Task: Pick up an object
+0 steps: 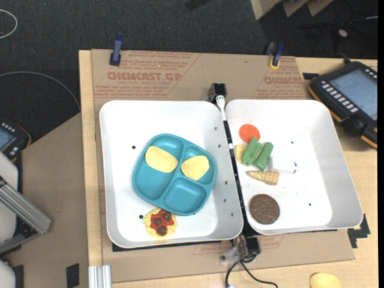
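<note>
The left bin (pixel 114 161) holds a blue divided plate (pixel 173 174) with two yellow pieces (pixel 161 159) (pixel 195 167) in its upper compartments. A small pizza toy (pixel 159 222) with red dots lies at that bin's front, just below the plate. In the right bin (pixel 318 161), near its left wall, sit an orange round piece (pixel 249 132), two green pieces (pixel 258 153), a waffle cone (pixel 264 176), a white object (pixel 284 164) and a brown round cookie (pixel 264 209).
A black and grey handheld pendant (pixel 350 98) lies on the bench at the right. Blue and yellow clamps (pixel 116 48) (pixel 276 54) hold the cardboard at the back. A yellow object (pixel 324 280) sits at the bench's front right corner.
</note>
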Controlling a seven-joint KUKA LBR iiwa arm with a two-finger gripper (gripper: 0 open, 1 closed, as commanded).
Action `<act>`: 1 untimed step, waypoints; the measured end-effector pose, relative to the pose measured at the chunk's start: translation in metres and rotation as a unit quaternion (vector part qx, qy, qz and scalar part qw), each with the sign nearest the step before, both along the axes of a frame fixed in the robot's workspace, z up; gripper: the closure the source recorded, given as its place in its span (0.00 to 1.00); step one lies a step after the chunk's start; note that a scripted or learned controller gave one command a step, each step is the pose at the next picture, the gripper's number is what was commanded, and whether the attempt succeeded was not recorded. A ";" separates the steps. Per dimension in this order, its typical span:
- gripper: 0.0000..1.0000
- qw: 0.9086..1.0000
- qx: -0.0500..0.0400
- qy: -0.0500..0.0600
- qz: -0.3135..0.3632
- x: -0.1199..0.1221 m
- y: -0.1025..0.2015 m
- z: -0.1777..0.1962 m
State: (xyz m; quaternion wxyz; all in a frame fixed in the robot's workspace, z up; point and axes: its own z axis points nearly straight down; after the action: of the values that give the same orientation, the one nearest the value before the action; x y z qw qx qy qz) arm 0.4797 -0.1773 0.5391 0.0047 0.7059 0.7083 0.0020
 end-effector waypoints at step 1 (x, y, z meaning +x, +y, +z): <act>1.00 1.000 0.002 0.007 -0.002 -0.001 -0.004 -0.070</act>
State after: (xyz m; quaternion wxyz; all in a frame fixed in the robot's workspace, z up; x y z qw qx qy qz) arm 0.4792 -0.1814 0.4689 -0.0020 0.7075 0.7067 -0.0012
